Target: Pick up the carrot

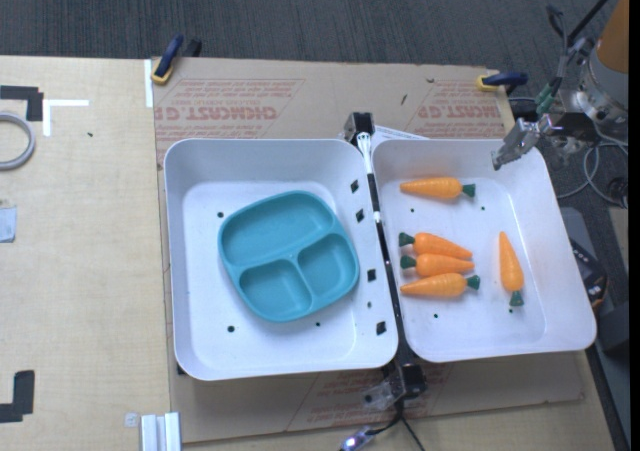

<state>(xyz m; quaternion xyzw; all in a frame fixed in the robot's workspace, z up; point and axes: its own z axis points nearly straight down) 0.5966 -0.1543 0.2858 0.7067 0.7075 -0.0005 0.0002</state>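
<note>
Several orange carrots with green tops lie in the right bin [572, 279]. One carrot [437, 188] lies alone near the bin's far side. A cluster of three [440, 265] sits mid-bin next to the divider. Another carrot [511, 262] lies lengthwise toward the right wall. My gripper [512, 146] hangs over the bin's far right corner, above and to the right of the far carrot, touching none of them. Nothing shows in it.
The left bin [182, 239] holds a teal divided plate [289, 255]. Clips [358, 126] join the bins along the middle. Blue-and-yellow clamps [167, 57] pin the cardboard at the back. Cables [600, 169] hang by the right edge.
</note>
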